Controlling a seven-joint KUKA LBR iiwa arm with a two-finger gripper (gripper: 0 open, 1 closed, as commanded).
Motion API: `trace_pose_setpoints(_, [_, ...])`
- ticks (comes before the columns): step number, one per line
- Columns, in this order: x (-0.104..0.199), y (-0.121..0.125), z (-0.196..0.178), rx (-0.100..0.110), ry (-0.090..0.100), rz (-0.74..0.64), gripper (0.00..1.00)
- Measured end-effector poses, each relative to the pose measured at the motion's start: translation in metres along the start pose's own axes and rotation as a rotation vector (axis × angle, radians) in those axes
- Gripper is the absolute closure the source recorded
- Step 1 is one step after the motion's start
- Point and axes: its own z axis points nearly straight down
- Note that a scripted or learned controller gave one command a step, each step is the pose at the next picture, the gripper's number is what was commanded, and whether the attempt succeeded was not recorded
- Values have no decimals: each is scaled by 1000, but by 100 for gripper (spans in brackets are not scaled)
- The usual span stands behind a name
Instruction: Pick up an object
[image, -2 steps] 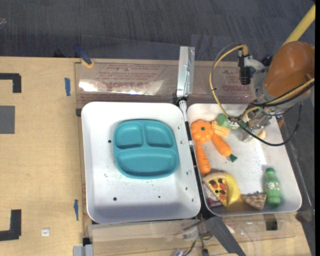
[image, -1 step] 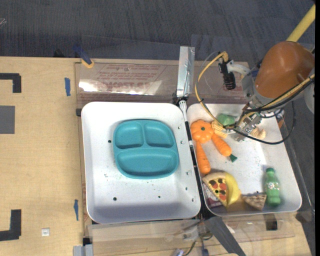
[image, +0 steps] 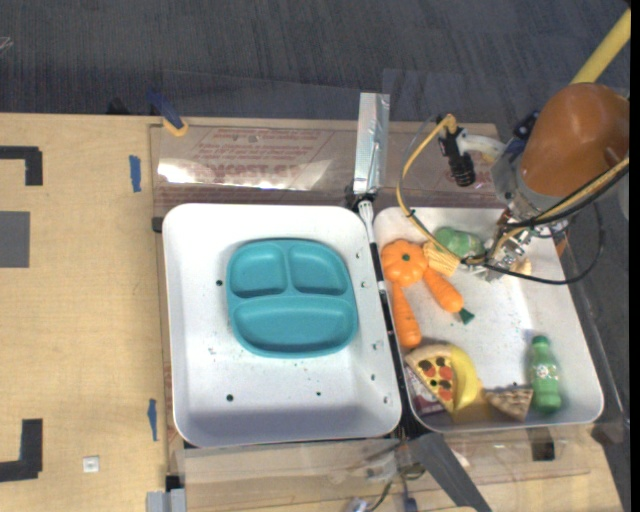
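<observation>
The right bin (image: 500, 325) holds several toy foods. An orange pumpkin (image: 403, 262) sits at its far left, with one carrot (image: 405, 314) below it and a second carrot (image: 446, 291) slanting to the right. A yellow corn piece (image: 440, 258) and a green vegetable (image: 458, 241) lie at the back. My gripper (image: 503, 256) hangs low over the bin's far right part, just right of the green vegetable, under the orange wrist band (image: 570, 135). Nothing visibly hangs from it.
A pizza slice (image: 434, 372), a banana (image: 465, 380), a brown wedge (image: 511, 402) and a green bottle (image: 544, 373) lie along the right bin's near side. The left bin (image: 200, 350) holds a teal divided plate (image: 290, 298). Cables (image: 420, 165) loop behind the right bin.
</observation>
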Motion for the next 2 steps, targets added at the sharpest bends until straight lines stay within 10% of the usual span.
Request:
trace_pose_setpoints(1, [-9, -10, 0, 0, 0, -325, 100])
trace_pose_setpoints(2, [-81, -94, -104, 5, 2, -267, 100])
